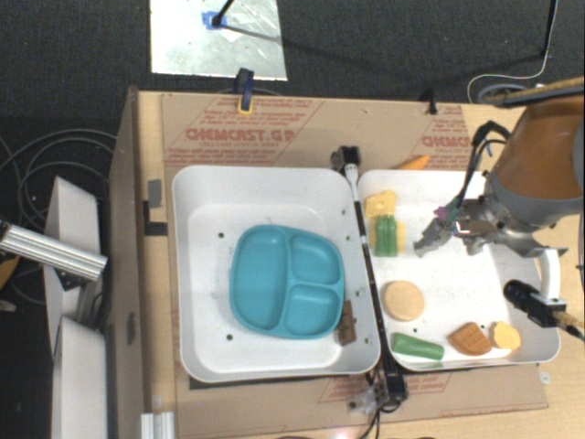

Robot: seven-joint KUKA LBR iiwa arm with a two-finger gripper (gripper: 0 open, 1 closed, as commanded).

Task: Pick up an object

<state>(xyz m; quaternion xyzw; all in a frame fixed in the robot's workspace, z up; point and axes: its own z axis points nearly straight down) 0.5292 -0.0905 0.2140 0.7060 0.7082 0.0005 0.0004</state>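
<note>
The objects to pick from all lie in the right bin: a yellow block at its upper left with a green ridged piece touching just below it, a round tan cookie-like disc lower down, and along the near edge a green pickle-shaped piece, a brown toast-like piece and a pale yellow round piece just beside it. The gripper hangs over the middle of this bin, to the right of the green ridged piece and apart from it; whether its jaws are wide or narrow I cannot tell, and nothing shows between them. The left bin holds a blue divided plate. An orange carrot-like piece lies on the cardboard behind the right bin.
</note>
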